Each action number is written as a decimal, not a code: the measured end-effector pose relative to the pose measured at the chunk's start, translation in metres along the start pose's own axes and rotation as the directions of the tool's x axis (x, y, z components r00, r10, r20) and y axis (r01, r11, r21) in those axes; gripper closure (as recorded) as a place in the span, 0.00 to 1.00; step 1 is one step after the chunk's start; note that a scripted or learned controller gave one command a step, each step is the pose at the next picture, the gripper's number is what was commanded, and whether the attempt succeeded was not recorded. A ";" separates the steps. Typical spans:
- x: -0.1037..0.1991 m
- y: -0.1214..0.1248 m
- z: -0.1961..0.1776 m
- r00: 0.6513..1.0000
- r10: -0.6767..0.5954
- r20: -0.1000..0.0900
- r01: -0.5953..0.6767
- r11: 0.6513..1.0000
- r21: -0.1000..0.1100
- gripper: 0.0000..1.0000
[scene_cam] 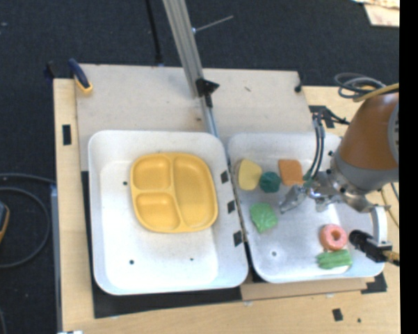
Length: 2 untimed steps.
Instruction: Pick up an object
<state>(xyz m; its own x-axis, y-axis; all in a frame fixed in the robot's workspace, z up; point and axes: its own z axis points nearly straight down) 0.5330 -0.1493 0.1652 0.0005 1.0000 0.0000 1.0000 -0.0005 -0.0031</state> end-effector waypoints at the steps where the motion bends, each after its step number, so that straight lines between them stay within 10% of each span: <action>1: -0.002 0.002 -0.014 1.000 0.004 0.002 -0.004 1.000 -0.007 1.00; 2: 0.000 -0.002 -0.059 1.000 -0.003 0.002 0.003 1.000 -0.009 1.00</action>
